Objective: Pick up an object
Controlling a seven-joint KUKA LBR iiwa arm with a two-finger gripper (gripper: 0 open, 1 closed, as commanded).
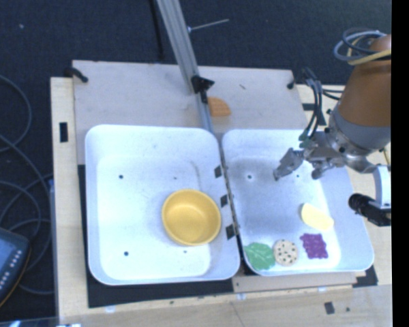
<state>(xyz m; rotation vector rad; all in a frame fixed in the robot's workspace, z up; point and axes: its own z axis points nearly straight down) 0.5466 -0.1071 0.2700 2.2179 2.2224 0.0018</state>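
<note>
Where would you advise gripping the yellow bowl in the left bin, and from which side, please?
I would take the yellow bowl by its rim, coming straight down with one finger inside and one outside. It stands upright, mouth up, and looks too wide to span whole. The right edge sits near the left bin's wall, so the left or far rim probably offers more room.

Yellow bowl upright, left bin

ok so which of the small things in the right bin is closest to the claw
The pale yellow piece. It lies just below the claw, while the purple piece, the cookie and the green piece sit farther off along the bin's front edge.
</note>
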